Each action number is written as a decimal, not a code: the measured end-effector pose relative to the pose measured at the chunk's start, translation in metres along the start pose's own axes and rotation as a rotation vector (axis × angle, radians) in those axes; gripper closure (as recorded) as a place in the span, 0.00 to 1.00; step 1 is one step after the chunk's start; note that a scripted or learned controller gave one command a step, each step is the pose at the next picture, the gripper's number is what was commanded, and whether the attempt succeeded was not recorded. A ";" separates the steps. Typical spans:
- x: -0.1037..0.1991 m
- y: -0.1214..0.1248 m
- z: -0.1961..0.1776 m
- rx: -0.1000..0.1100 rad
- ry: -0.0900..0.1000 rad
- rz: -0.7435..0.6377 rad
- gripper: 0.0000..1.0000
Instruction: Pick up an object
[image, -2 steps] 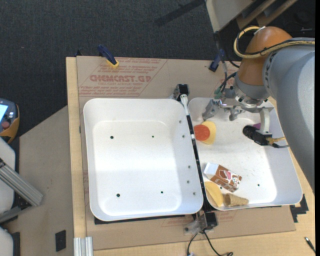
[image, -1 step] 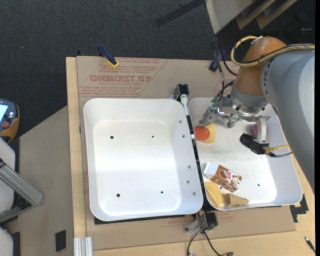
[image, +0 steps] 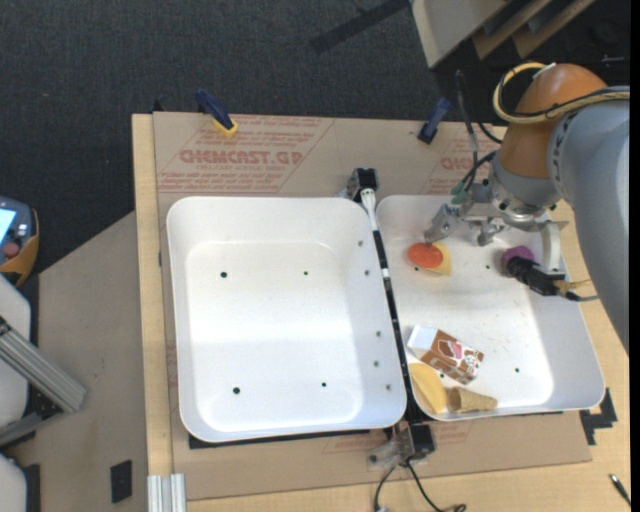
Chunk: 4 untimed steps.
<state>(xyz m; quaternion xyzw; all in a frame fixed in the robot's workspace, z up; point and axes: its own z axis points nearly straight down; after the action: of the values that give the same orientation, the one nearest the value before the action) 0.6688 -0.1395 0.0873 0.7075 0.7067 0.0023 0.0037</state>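
Where the bench bears two shallow white bins, the left bin (image: 270, 330) and the right bin (image: 525, 325), one grey arm (image: 595, 170) reaches over the right bin's far end. That bin holds four things: one brown-and-white packet (image: 450, 353), one yellow wedge (image: 428, 388) and one tan scrap (image: 472, 402) in its near left corner, and one orange-and-yellow piece (image: 428, 257) farther back. The pincer (image: 462, 230) stands open, gripping nothing. The orange-and-yellow piece lies just beside it, to its left and nearer.
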 end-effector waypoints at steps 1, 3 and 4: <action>-0.005 -0.056 -0.002 0.002 0.003 0.002 0.00; 0.047 -0.033 0.000 0.006 0.002 -0.002 0.00; -0.002 -0.072 0.001 0.011 0.003 0.004 0.00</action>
<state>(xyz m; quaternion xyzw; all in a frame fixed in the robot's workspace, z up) 0.5968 -0.1415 0.0852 0.7088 0.7054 -0.0007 -0.0013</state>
